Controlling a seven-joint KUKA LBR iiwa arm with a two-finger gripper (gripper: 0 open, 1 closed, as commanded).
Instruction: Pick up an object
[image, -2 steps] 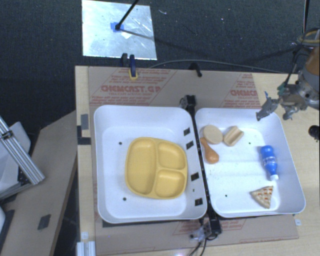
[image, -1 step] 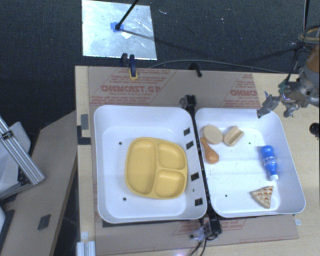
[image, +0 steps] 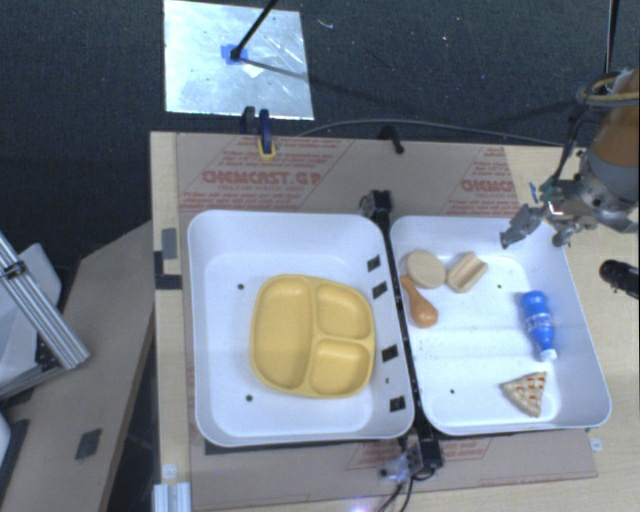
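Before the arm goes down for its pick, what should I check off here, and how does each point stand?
1. Gripper fingers spread: ok, open.
2. Nothing between the fingers: ok.
3. Gripper over a target: not ok, it sits at the right bin's far edge, away from the items.
4. Blue bottle free to grasp: ok, lying apart from the rest.
5. Pizza slice free: ok, alone near the front.
6. Yellow plate out of the way: ok, in the left bin.

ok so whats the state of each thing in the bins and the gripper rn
yellow divided plate: flat in left bin, nothing in it
blue bottle: lying on its side
drumstick: lying flat
pizza slice: lying flat
gripper: open, holding nothing, above right bin's far edge
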